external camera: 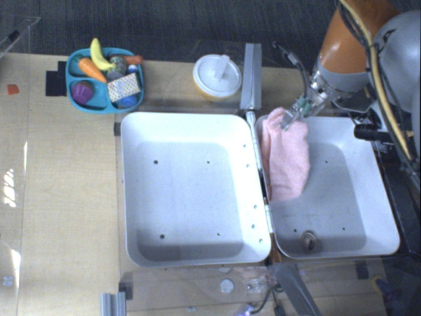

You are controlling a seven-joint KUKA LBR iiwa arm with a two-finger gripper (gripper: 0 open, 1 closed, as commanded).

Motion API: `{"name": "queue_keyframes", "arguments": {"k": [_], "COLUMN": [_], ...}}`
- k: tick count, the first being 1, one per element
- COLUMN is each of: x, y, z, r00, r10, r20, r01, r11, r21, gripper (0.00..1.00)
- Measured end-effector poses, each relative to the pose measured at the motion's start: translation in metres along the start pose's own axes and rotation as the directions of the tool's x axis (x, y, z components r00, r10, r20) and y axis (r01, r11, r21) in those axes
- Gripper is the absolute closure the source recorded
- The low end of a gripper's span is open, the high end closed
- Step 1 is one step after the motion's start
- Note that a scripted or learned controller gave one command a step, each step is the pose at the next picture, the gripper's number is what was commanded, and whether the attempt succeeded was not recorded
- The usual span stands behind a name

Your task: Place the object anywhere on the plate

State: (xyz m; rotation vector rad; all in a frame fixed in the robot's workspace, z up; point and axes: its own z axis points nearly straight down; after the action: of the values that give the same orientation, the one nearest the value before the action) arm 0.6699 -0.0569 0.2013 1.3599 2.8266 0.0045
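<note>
Claw [288, 120] pinches pink cloth's [286, 157] top edge.

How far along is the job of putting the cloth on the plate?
Done: the tool has reached the pink cloth at its top end in the right bin. In hand: the cloth appears pinched there, most of it draped on the bin floor. Left: carrying it to the blue plate beyond the left bin.

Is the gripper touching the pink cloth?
Touching. The camera view shows the gripper pinching the top edge of the pink cloth, which hangs into the right bin.
</note>
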Motion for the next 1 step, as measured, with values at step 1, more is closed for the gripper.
{"name": "queue_keyframes", "arguments": {"k": [1], "x": [-0.0001], "y": [0.0023], "z": [-0.0247], "r00": [1.0], "r10": [-0.004], "r20": [0.001], "r01": [0.004], "r11": [1.0], "r21": [-0.001], "gripper": [1.0]}}
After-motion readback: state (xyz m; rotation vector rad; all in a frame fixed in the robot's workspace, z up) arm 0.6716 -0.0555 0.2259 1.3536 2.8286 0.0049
